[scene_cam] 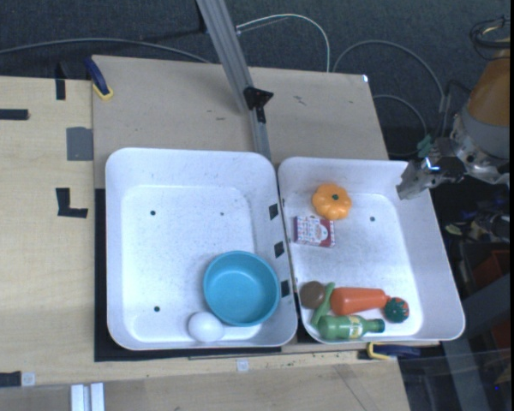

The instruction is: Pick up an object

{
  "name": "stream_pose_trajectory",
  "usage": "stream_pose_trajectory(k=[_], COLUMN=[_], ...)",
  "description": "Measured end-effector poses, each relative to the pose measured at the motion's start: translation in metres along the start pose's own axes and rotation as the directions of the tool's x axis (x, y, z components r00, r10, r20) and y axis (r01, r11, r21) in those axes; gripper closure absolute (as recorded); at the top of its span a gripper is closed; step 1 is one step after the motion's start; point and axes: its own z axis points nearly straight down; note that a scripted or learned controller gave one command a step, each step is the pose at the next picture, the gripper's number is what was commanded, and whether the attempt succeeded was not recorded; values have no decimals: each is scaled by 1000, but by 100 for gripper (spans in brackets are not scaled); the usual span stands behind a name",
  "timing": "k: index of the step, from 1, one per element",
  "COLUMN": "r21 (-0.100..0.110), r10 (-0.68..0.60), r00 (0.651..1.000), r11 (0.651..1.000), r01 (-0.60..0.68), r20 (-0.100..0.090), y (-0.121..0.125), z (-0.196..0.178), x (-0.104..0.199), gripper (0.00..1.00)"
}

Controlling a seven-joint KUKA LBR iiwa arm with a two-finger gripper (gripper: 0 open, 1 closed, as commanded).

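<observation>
A pale wooden bench marked with bits of dark tape carries two shallow white bins. The left bin holds one round blue bowl and one white ball touching its lower rim. The right bin holds six small toys: an orange pumpkin, a red-and-white carton, a carrot, a green bottle, a brown lump and a small red-green piece, hard to identify. The arm is cut off at the right edge; its end effector hangs over the right bin's upper right corner, too blurred to tell how its fingers stand
</observation>
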Motion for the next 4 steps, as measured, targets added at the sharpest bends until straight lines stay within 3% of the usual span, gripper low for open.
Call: stream_pose_trajectory(k=[1, 3, 4], r21=[3, 8, 7], r10=[1, -3, -4], r00=[1000, 1000, 1000], r11=[1000, 1000, 1000], r01=[-1, 3, 4], r20=[-1, -3, -3], y=[1, -34, -32], z=[-26, -4, 3], x=[0, 105, 158], gripper=[100, 100, 100])
